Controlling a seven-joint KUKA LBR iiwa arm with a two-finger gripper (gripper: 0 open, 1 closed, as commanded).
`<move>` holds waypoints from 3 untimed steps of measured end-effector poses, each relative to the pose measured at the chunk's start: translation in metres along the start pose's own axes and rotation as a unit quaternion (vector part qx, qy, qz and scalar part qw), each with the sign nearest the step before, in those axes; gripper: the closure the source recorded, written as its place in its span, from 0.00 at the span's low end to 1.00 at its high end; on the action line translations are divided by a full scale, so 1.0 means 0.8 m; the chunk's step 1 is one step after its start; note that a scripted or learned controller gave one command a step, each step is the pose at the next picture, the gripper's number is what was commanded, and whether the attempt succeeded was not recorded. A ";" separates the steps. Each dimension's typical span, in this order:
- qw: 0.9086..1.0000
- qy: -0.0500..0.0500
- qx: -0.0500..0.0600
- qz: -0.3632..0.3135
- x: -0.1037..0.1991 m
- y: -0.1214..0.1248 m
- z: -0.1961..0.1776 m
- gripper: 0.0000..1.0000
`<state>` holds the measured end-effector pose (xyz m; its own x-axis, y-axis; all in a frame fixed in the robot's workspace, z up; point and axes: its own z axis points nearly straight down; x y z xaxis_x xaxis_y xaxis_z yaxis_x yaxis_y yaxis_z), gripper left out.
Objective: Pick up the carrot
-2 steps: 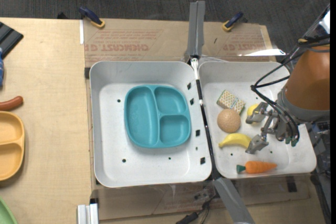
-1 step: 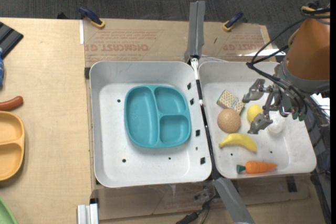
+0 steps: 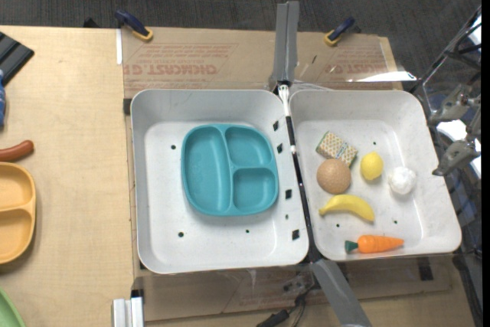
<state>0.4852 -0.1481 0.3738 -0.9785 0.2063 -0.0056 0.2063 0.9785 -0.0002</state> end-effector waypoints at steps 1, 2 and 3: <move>1.000 -0.002 0.000 0.001 -0.002 0.000 -0.012 1.00; 1.000 0.002 0.000 -0.015 -0.012 0.027 0.095 1.00; 1.000 0.001 0.000 0.022 0.001 -0.035 0.109 1.00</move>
